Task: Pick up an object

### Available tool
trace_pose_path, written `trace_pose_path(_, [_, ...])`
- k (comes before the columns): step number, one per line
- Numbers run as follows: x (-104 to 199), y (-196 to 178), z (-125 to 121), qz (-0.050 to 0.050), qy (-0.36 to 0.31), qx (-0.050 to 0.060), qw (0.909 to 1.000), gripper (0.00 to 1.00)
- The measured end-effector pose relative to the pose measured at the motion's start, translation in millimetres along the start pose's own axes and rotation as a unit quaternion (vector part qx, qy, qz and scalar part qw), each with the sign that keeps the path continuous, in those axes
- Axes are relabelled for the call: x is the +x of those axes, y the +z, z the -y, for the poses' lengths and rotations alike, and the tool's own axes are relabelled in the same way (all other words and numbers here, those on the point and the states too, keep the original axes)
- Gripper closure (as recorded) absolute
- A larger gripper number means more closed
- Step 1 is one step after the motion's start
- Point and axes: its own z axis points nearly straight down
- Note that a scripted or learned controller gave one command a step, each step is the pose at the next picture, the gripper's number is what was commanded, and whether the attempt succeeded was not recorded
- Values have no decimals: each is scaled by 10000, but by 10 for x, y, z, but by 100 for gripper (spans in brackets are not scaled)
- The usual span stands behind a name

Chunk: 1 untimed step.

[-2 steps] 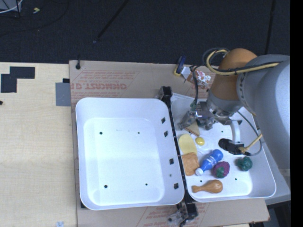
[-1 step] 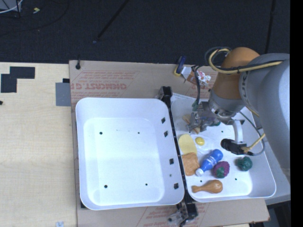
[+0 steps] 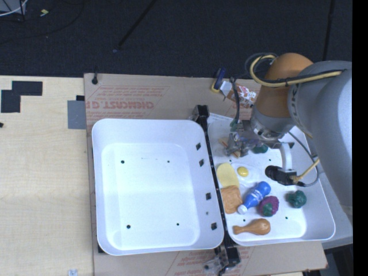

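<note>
Hovering low in the right bin [image 3: 322,223], the claw [image 3: 237,145], grip state unclear, sits above the yellow piece [image 3: 226,174].

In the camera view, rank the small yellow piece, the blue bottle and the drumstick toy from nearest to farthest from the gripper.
The gripper is low at the far end of the right bin.
1. Small yellow piece, just below it.
2. Blue bottle, mid-bin.
3. Drumstick toy, by the bin's near edge.
</note>
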Motion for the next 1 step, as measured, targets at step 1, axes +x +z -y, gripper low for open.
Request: trace_pose_path(1, [-84,-681,272,7,20,-59,10000,100])
